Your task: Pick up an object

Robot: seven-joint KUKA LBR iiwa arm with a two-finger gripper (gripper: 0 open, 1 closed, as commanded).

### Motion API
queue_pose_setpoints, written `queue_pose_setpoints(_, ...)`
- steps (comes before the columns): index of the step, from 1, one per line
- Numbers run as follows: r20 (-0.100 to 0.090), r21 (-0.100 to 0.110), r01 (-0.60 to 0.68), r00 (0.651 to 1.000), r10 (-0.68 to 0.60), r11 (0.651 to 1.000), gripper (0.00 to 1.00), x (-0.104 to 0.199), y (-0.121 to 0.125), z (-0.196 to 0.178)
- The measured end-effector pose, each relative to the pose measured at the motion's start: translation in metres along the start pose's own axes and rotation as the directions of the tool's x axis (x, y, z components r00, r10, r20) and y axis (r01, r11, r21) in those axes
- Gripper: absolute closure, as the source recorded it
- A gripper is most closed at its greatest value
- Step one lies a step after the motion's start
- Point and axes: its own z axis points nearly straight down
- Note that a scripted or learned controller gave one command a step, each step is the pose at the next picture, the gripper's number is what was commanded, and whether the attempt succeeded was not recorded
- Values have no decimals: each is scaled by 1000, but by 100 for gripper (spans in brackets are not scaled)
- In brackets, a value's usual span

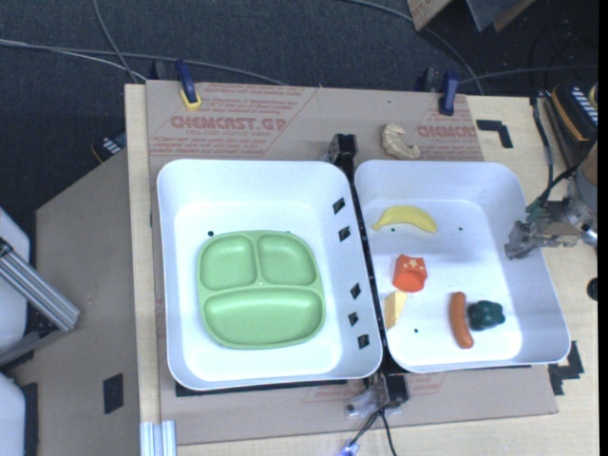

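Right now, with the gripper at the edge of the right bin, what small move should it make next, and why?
Probably move the gripper left and down toward the sausage. It sits at the right bin's right wall with nothing between its fingers, and the sausage, beside a dark green piece, looks like one of the nearest objects.

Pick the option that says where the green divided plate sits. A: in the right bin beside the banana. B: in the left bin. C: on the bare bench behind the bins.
B: the green divided plate lies flat inside the left bin; the banana is in the right bin.
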Motion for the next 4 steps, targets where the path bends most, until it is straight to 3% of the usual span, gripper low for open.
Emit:
queue_pose_setpoints(1, 0, 0, 0, 1000, 0, 1000, 100, 0, -8, -58)
queue_pose_setpoints(2, -1, 1, 1, 1000, -1, 1000, 100, 0, -6, -91)
queue_pose_setpoints(4, -6, 8, 6, 1000, -6, 1000, 100, 107, -7, -95)
